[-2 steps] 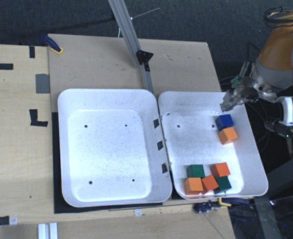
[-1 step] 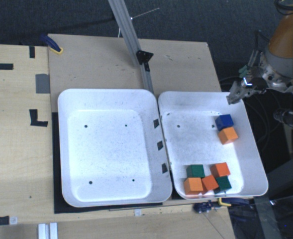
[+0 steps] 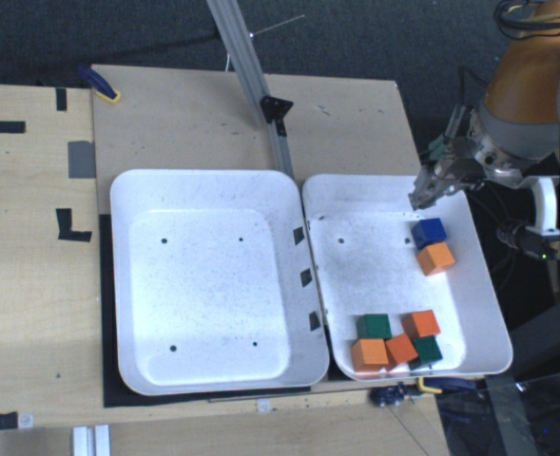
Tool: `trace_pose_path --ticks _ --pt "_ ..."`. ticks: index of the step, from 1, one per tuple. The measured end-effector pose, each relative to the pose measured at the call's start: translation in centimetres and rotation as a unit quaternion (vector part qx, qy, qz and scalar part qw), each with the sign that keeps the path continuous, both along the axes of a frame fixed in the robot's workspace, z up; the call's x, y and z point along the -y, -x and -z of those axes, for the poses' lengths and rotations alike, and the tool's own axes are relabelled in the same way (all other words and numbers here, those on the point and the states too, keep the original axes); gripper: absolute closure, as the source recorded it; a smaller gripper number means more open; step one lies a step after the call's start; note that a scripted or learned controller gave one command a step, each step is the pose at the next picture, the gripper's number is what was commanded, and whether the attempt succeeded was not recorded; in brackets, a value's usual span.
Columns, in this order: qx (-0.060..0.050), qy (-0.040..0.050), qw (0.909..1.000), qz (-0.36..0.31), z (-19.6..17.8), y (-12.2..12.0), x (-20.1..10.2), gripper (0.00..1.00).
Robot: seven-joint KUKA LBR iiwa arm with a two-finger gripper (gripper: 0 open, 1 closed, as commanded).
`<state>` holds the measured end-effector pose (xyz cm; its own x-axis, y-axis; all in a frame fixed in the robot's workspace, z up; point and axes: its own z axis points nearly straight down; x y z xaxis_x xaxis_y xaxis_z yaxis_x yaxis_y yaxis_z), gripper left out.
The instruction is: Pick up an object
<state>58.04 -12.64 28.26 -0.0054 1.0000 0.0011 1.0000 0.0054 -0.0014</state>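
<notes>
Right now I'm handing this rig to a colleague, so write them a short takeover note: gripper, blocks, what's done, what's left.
Gripper: over the far edge of the right bin, just above the blue block; whether it is open is unclear, and no block is seen in it.
Blocks: blue block and an orange block touching, near the right wall; a cluster of five at the near edge. All are in the right bin.
Done: no pick seen.
Left: grasp and lift one, likely the blue.

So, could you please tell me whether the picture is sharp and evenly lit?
Camera view: the blocks such as the blue block are soft-edged; the hand is blurred; the left bin is bright, near washed out, and the background past the bench is dark.
</notes>
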Motion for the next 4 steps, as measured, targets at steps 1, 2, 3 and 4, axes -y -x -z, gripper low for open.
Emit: trace_pose_path --ticks 1,2,3,4 --pt "-0.001 -0.0002 1.0 0.0 0.2 2.2 -4.9 1.0" --pt "-0.001 0.0001 1.0 0.0 1.8 3.5 -9.1 1.0" --pt "-0.001 -0.0001 1.0 0.0 1.8 5.4 -13.8 1.0" --pt "-0.001 0.0002 1.0 -0.001 2.3 7.4 -18.5 1.0"
